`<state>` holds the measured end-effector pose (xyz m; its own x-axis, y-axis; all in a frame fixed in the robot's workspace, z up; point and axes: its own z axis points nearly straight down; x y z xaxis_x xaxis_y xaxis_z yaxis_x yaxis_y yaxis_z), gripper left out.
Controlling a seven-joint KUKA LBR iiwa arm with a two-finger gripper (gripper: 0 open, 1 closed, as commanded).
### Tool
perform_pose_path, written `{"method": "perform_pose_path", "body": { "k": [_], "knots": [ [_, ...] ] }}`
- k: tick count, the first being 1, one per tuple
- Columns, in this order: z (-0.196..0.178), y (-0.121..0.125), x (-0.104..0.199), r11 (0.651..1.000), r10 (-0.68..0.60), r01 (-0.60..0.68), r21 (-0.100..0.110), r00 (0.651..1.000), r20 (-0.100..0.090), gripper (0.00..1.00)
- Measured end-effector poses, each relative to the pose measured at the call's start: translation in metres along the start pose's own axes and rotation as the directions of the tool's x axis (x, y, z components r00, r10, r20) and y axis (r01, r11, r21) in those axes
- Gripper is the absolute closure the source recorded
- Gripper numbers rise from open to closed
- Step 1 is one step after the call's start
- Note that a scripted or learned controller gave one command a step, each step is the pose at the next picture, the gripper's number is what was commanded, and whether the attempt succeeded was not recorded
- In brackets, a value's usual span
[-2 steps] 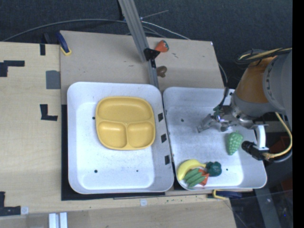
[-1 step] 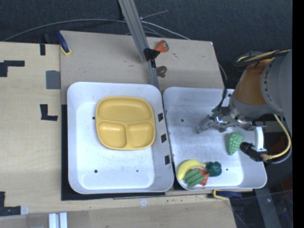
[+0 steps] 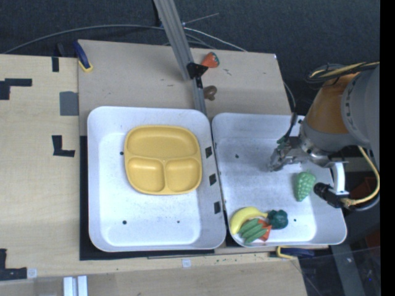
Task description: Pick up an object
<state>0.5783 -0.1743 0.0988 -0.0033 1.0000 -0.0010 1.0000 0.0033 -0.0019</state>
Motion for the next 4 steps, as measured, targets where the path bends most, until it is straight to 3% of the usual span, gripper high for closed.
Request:
{"method": "perform_pose_path", "body": {
  "k": [3,4],
  "knots": [
    [-0.158,-0.003,-0.006,1.000,0.002,-0.002,-0.007,1.000,0.001,1.00],
    [-0.146,0.005,0.051,1.000,-0.003,0.003,-0.001,1.000,-0.002,1.00]
  ]
}}
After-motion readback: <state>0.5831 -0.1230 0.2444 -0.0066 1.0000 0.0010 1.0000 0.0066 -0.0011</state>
